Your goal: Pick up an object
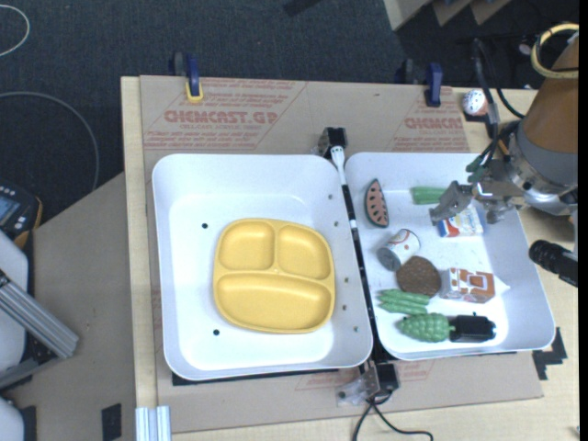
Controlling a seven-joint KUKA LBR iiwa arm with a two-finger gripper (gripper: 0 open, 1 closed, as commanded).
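Note:
My gripper (pixel 457 208) hangs over the upper right part of the right bin (pixel 528 288), the arm reaching in from the right. Just beneath it lies a small white packet with red and blue marks (pixel 459 227); whether the gripper touches it I cannot tell. A green piece (pixel 426 194) lies just left of the gripper. A watermelon slice (pixel 375 202) sits at the bin's upper left. Lower down are a white and red cup (pixel 402 242), a brown round item (pixel 418 275) and an orange and white item (pixel 471 285).
Near the right bin's front edge lie a green pod (pixel 401 300), a bumpy green item (pixel 425 326) and a black object (pixel 474 327). A yellow divided plate (pixel 274 276) sits in the left bin (pixel 184 246). A black divider (pixel 349 219) runs between the bins.

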